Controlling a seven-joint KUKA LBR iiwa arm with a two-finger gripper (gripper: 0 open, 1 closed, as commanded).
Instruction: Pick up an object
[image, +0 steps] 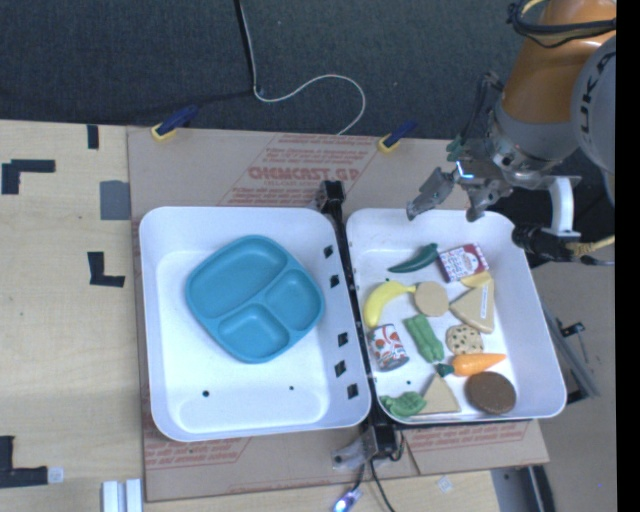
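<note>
My gripper (452, 201) hangs open above the far edge of the right bin (535, 300), with nothing between its fingers. Just below it in that bin lie a dark green pepper (413, 259) and a small red and white packet (461, 263). Further in are a yellow banana (383, 298), a round cracker (431, 299), a cheese wedge (478, 306), a green bean pod (424, 337), a small can (388, 347), a cookie (463, 339), an orange carrot (471, 364), a brown round patty (491, 392) and a leafy green piece (404, 404).
The left bin (170, 400) holds a blue divided plate (254, 296). Both bins sit on a cardboard sheet (290, 165) held by clamps (175, 121). A white cable (300, 85) loops across the dark floor behind. The grey and orange arm (545, 80) stands at the upper right.
</note>
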